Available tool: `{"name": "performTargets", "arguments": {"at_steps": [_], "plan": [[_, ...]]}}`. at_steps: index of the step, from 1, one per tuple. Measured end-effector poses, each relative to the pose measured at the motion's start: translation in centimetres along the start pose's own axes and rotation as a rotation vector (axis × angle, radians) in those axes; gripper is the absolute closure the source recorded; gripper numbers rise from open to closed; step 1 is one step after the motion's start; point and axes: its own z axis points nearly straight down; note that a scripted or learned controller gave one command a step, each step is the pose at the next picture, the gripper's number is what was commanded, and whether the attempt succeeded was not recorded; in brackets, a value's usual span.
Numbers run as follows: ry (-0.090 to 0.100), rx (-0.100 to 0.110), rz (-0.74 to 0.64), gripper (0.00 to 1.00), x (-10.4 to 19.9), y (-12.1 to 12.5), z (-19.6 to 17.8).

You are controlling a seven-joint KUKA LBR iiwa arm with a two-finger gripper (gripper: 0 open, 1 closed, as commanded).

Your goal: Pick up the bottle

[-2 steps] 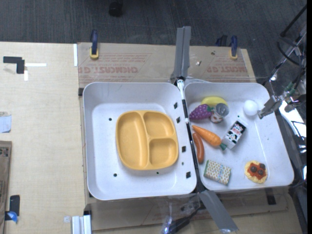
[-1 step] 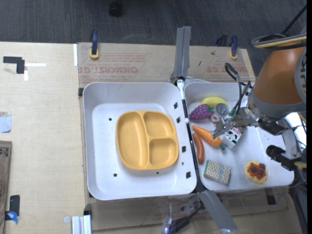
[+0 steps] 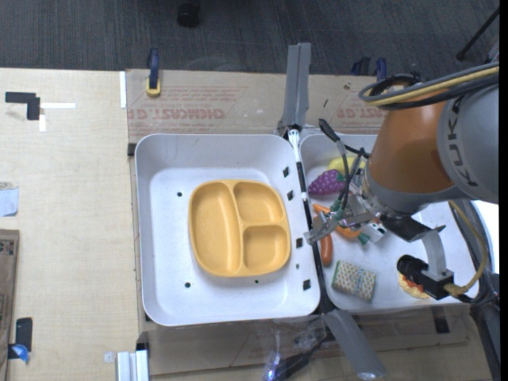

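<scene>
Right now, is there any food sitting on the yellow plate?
No, the yellow plate in the left bin has nothing in its sections, and the purple grapes lie in the right bin.

Dark grey carpet point(image 3: 238, 14) runs beyond the table's far edge; the pale wooden table point(image 3: 63, 213) carries a cardboard sheet point(image 3: 206, 105).

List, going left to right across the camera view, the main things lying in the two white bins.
Yellow divided plate in the left bin → hot dog → sponge → small red-and-yellow item in the right bin. The things under the arm are left out.
</scene>
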Motion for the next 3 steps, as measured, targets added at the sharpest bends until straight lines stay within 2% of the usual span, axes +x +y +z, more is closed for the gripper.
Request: {"name": "performTargets", "arguments": {"at_steps": [1,2,3], "plan": [[-0.002,-0.002,-0.102,0.00,-9.2,-0.1,-11.6],[-0.002,-0.003,-0.368,0.00,-1.2,-0.8,-15.1],[-0.002,-0.003,-0.386,0.00,10.1,1.0,-19.6]]}}
